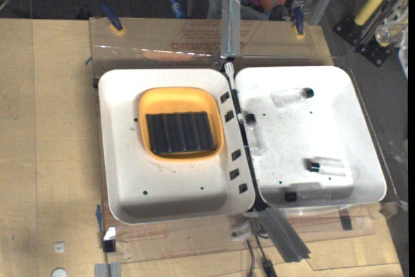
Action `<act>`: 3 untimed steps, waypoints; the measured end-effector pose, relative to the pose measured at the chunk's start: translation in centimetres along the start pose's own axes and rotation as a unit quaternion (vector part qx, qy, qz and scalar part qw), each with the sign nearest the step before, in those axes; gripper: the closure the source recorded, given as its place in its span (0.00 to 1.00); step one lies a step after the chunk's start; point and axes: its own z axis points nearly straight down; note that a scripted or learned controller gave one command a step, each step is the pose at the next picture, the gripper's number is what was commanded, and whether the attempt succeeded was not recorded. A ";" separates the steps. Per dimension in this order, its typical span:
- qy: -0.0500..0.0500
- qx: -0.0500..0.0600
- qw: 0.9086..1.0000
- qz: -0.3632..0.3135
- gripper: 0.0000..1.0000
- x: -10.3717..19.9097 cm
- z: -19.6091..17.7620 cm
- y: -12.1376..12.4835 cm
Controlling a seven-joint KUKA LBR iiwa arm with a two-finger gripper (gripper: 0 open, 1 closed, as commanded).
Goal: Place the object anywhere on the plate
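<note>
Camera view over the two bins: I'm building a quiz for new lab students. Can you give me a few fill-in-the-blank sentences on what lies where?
1. The orange plate sits in the ____ bin.
2. A dark ribbed block lies ____ the plate.
3. The right bin holds ____ clear vials with black caps, one near its far side and one nearer the front.

Missing words: left; on; two

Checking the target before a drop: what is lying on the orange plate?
A dark ribbed rectangular object lies on the orange plate, covering most of its floor; whatever lies beneath it is hidden.
</note>
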 end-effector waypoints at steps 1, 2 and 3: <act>0.000 -0.001 0.996 -0.094 1.00 -0.8 -0.1 -0.1; 0.003 -0.004 0.965 -0.263 1.00 -0.7 1.2 -0.1; 0.000 -0.002 0.899 -0.437 1.00 -0.7 -0.1 -0.2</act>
